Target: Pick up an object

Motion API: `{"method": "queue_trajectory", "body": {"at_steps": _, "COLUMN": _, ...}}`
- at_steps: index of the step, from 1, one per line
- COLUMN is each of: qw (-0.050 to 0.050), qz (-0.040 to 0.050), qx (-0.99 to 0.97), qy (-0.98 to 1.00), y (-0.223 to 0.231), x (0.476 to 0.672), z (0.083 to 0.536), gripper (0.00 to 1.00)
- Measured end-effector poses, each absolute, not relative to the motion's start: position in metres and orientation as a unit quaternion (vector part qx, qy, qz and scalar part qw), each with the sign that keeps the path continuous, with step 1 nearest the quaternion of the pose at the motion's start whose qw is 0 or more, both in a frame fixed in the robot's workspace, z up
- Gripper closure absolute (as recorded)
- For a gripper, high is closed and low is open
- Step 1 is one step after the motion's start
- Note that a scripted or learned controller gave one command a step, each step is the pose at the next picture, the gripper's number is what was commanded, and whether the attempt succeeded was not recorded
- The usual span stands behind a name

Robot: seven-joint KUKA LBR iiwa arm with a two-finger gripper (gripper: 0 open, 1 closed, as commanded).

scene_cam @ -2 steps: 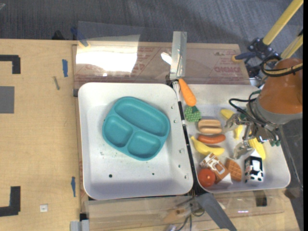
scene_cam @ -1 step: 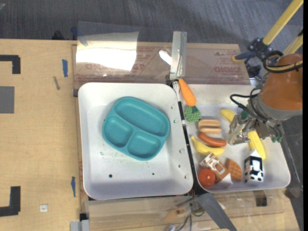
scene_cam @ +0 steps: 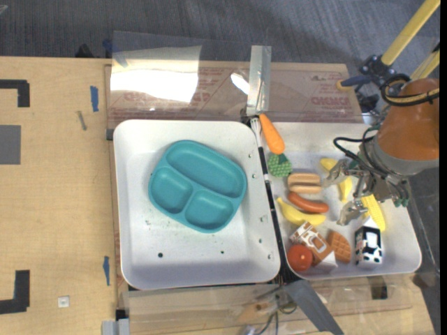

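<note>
Orange-banded arm (scene_cam: 412, 128) hangs its gripper (scene_cam: 356, 204) above right bin (scene_cam: 412, 253).

Light is bright and even, falling from overhead, so the two white bins read clean, with only soft, short shadows under the teal tray (scene_cam: 198, 185) and the toy foods. A strong white glare washes over the clear sheet (scene_cam: 157, 82) at about 11 o'clock, hiding whatever lies beneath it. Focus is fair at the centre, while the gripper (scene_cam: 356, 204) at 3 o'clock looks slightly smeared and edges grow grainy.
</note>
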State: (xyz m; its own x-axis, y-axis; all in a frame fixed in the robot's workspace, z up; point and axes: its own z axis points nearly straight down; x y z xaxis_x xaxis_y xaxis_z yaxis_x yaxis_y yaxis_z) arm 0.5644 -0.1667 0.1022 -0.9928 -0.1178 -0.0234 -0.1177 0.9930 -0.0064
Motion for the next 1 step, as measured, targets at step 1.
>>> {"method": "queue_trajectory", "body": {"at_steps": 1, "qw": 0.016, "qz": -0.0039, "qx": -0.06, "qy": 0.998, "y": -0.1658, "x": 0.567, "z": 0.1143, "gripper": 1.0}}
